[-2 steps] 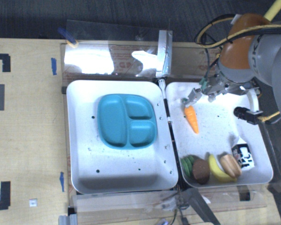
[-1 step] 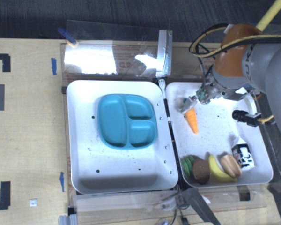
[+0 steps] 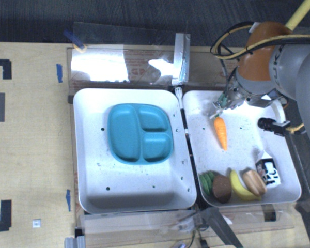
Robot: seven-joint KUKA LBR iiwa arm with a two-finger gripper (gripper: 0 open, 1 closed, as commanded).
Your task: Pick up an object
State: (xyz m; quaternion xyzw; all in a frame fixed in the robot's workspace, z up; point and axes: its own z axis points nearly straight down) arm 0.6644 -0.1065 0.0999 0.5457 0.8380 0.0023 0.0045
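Bottom of right bin: cluster of toy food along the near wall — green item, brown round item, yellow banana, tan bun-like piece, all touching or nearly so. Small black-and-white block just beside the bun, toward the bin's right wall. Carrot: orange, tapered, green stub at the upper end, lying flat in the upper middle of the right bin, pointed tip toward the cluster, well apart from it. Claw hangs just above the carrot's green end, near the bin's back wall; can't tell whether it's released or clenched, nothing seen between it. Grey arm with orange band comes in from the right. Left bin holds a blue divided plate, three compartments. Both bins sit on the counter.
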